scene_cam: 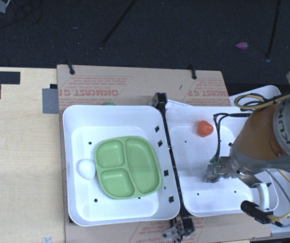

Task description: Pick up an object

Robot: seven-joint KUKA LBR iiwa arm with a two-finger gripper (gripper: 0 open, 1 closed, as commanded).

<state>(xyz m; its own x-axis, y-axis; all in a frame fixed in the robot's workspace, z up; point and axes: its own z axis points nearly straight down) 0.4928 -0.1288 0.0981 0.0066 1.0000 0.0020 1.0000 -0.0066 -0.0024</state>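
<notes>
A small red-orange object [204, 128] lies in the right bin [195, 196], toward its far side. My gripper [213, 174] is low in the same bin, near its right side, roughly 90 pixels nearer the camera than the red object and apart from it. I see nothing between its fingers. In the left bin [79, 120] rests a green three-compartment plate [127, 166], and a white egg-shaped object [86, 168] sits against the plate's left edge.
A black divider [168, 161] runs between the two bins. The arm's grey body with the orange band [261, 135] and its cables cover the right bin's right edge. Cardboard [135, 87] lies behind the bins.
</notes>
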